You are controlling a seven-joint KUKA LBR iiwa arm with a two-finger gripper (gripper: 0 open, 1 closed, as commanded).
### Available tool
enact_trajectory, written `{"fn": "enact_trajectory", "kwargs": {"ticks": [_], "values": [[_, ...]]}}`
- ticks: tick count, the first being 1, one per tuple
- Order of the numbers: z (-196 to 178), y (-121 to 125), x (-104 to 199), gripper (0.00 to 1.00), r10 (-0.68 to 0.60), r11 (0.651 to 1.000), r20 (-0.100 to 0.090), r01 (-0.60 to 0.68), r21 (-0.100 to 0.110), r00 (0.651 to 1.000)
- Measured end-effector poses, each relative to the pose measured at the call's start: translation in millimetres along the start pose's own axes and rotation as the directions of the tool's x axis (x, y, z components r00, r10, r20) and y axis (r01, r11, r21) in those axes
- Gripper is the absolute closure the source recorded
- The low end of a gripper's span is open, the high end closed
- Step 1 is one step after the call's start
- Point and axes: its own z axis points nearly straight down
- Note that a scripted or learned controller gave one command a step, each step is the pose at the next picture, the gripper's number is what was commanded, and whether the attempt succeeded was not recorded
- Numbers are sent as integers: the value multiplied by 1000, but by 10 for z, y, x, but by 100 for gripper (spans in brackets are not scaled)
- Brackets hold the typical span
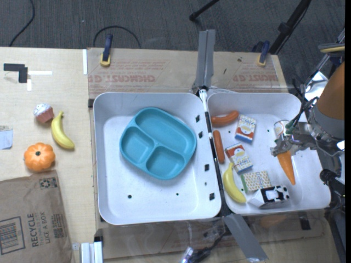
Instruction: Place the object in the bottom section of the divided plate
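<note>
Camera view: carrot (287, 167) seemingly tip-down.

The gripper (283, 146) hung over the right bin (263, 100), directly above the wide end of a carrot (287, 166). Two sausages (225, 118), small boxes (245, 129) and a banana (233, 185) lay to its left. The blue divided plate (158, 142) sat in the left bin (109, 163).

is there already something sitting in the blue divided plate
No, all three sections of the blue divided plate show bare blue, while the carrot, hot dogs and small boxes lie in the right bin.
</note>
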Motion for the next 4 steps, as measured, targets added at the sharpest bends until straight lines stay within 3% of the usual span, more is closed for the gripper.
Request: {"fn": "enact_trajectory", "kwargs": {"ticks": [1,2,3,4], "values": [[-20,-28,875,100,-12,1000,0,12,2,1000],[-961,106,1413,100,-103,995,2,103,-4,995],[-282,431,2053,100,-349,937,2,349,-2,937],[-285,432,2053,0,-349,937,2,349,-2,937]]}}
